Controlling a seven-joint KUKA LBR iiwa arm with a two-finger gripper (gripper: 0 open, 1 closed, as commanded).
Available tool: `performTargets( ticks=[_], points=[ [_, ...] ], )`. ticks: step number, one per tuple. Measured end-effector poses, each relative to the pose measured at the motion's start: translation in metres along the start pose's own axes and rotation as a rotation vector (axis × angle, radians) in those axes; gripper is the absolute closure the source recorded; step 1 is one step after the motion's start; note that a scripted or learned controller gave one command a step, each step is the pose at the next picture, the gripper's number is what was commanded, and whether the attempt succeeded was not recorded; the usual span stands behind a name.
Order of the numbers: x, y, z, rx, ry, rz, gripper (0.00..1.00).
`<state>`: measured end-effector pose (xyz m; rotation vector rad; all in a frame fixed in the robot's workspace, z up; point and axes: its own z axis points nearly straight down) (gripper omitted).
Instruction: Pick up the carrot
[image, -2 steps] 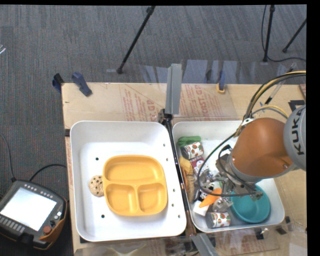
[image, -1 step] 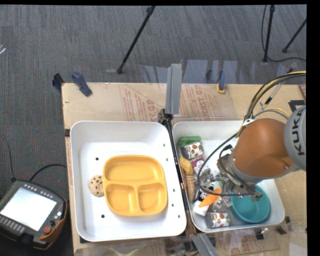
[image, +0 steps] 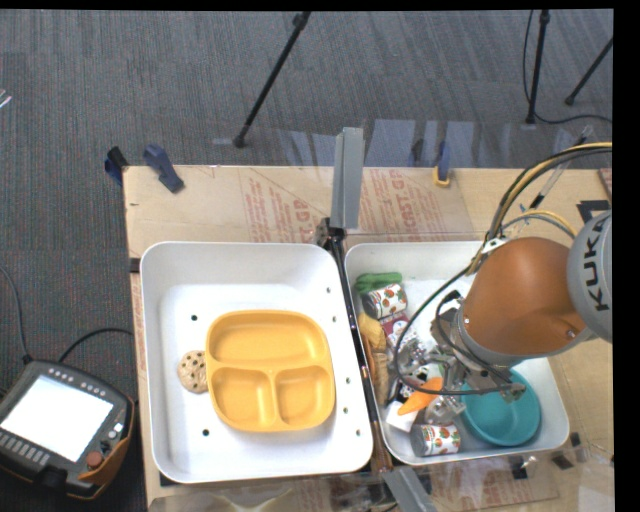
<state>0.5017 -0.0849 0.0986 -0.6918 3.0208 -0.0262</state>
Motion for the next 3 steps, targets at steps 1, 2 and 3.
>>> performTargets(
  ticks=[1,2,3],
  points=[
    [-0.0002,0.001,0.0012,-0.002,0.003,0.139,0.0],
    [0.0002,0.0001,0.0009,-0.004,0.0,0.092,0.0],
    [0.0033,-0.0014,0.0012,-0.001,0.001,0.222,0.0]
  ],
)
